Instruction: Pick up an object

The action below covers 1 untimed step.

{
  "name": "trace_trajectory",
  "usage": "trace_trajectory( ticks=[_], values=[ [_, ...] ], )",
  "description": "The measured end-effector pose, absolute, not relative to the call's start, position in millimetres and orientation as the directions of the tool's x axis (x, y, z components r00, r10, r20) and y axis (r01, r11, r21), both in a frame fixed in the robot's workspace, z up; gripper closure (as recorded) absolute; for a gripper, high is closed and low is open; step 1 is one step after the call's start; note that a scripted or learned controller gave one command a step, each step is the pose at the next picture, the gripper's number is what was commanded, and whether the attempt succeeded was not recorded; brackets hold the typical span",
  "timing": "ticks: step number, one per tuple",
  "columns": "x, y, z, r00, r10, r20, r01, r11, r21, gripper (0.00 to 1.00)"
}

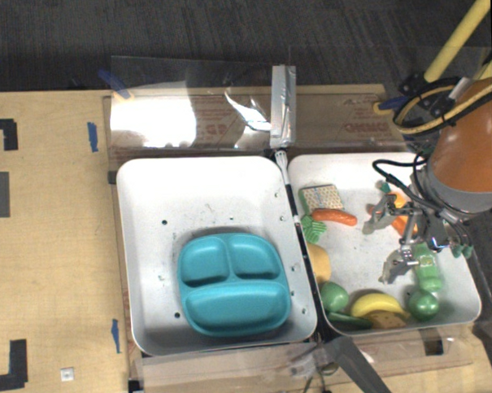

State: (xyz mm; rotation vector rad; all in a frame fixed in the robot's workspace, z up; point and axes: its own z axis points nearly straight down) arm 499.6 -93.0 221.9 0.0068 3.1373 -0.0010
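**Arm low over right bin, no pick confirmed**

Near edge of the right bin (471,308): a banana (374,305) lies along the front wall, a green ball (332,295) to its left, another green piece (422,304) to its right. A yellow item (318,262) sits against the divider just behind the ball.

Mid bin: the gripper (402,258) hangs low over the floor, just behind the banana and beside a pale green piece (428,267). Metal fingertips point down; whether they are spread or closed cannot be told, and nothing is visibly between them.

Farther back: a carrot (331,217) lies across the bin, a tan waffle block (322,198) behind it, small orange bits (399,212) under the wrist.

Left bin (140,196) holds a teal tray (232,283), well apart from the arm.

Judgement: approach step, descent over a target, likely the pale green piece or the banana. Next move calls for centring on one item, closing, then a straight lift; the crowding along the front wall risks a nudge or a miss.
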Motion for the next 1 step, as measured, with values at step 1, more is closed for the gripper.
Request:
trace_trajectory(
  ticks=[1],
  values=[
    [560.8,-165.6,155.4,-0.990,-0.138,-0.002,-0.138,0.990,0.000,0.00]
  ],
)
